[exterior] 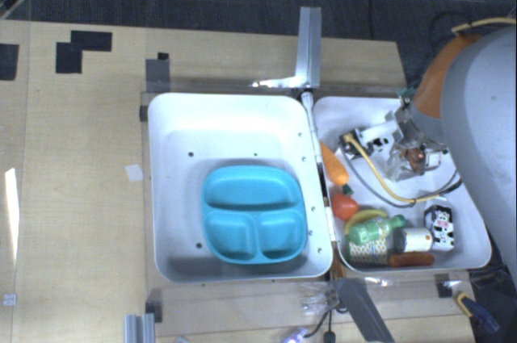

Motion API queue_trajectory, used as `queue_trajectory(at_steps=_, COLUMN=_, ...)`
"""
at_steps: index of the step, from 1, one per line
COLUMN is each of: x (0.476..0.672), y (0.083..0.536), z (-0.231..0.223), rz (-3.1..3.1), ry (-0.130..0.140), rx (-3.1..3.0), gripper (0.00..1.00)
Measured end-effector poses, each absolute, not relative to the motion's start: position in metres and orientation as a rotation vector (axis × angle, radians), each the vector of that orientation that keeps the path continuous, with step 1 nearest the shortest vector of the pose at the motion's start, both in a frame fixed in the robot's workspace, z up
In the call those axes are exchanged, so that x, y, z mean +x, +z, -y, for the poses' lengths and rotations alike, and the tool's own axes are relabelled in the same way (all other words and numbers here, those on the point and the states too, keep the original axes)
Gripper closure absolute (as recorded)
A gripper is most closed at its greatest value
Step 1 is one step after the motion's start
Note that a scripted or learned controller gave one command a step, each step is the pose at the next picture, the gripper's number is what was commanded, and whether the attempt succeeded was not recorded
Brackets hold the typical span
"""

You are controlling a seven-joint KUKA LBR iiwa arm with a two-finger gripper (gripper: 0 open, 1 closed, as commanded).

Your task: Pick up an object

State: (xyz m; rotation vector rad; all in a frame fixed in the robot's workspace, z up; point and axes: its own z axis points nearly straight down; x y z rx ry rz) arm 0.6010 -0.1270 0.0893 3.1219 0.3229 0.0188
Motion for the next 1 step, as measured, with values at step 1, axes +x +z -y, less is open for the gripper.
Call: queue_trajectory(at_steps=1, x=0.5794, y=0.0901, z=0.0831, rz=-0.344, ry=0.017, rx=3.122, gripper=1.00)
